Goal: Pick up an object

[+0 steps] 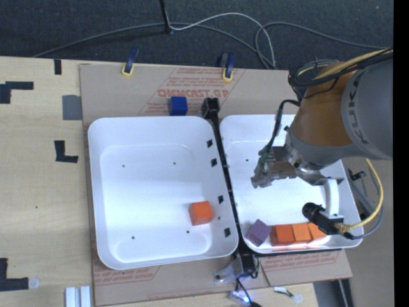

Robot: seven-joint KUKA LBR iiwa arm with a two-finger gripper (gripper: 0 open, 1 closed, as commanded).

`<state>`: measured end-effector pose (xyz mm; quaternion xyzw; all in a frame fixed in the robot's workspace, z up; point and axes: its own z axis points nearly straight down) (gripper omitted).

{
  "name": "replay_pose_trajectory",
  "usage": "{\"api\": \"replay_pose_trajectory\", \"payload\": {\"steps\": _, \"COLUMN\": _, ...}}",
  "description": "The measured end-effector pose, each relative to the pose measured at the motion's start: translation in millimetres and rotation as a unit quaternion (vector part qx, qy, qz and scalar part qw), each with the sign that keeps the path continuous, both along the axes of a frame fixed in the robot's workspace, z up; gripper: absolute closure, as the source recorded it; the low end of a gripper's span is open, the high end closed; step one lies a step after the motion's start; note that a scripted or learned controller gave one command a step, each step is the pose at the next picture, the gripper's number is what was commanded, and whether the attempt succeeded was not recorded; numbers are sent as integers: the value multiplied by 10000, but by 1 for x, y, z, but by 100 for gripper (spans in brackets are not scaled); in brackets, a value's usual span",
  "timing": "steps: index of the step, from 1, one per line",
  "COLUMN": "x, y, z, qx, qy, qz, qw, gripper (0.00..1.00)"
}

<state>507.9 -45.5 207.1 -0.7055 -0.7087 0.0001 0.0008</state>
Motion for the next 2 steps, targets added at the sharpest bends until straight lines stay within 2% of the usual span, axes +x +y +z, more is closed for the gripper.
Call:
{"api": "replay_pose_trajectory", "payload": {"steps": 1, "x": -4, "y": 48, "z": -5, "qx": -1, "qy": 0, "qz": -2, "qw": 10000, "gripper": 100}}
{"api": "replay_pose_trajectory", "payload": {"steps": 2, "x": -7, "y": 110, "z": 6, "qx": 1, "qy": -6, "qz": 9, "qw": 10000, "gripper": 100}}
